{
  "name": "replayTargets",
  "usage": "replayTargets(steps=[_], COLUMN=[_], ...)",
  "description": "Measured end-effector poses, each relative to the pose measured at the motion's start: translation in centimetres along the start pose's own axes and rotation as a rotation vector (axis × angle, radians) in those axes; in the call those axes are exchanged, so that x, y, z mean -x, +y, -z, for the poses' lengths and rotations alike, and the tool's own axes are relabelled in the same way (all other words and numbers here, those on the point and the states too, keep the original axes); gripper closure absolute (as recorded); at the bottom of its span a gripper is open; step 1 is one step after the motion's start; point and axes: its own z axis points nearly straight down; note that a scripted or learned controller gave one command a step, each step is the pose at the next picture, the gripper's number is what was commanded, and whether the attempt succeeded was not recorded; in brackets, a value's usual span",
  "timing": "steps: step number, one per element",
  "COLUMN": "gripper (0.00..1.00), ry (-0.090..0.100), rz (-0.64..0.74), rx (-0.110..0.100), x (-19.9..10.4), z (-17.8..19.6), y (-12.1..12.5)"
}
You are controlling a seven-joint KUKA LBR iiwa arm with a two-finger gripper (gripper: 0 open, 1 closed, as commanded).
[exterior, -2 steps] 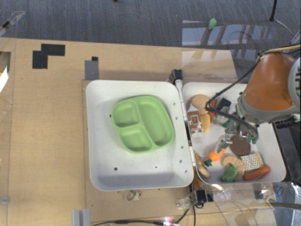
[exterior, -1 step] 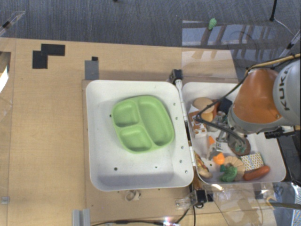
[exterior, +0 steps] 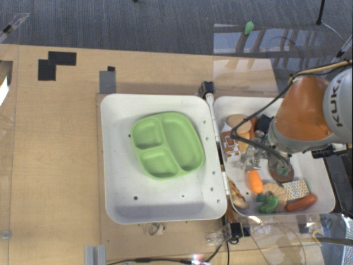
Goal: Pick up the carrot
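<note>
Hovering gripper (exterior: 255,158): lower right of frame, finger state unclear, cannot tell.
Carrot (exterior: 255,181): just below gripper, long axis running top-to-bottom.

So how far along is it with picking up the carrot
Done: the arm has reached into the right bin, and the gripper hangs just above the carrot. In hand: lining up on it. Left: the grasp and lift, since the carrot lies on the bin floor beside the broccoli.
</note>
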Motion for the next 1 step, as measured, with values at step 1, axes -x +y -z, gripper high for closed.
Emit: replayTargets(steps=[1], gripper=[1.0], ry=[0.016], rz=[-0.344], rx=[-0.002], x=[-2.62], z=[8.48], y=[5.02])
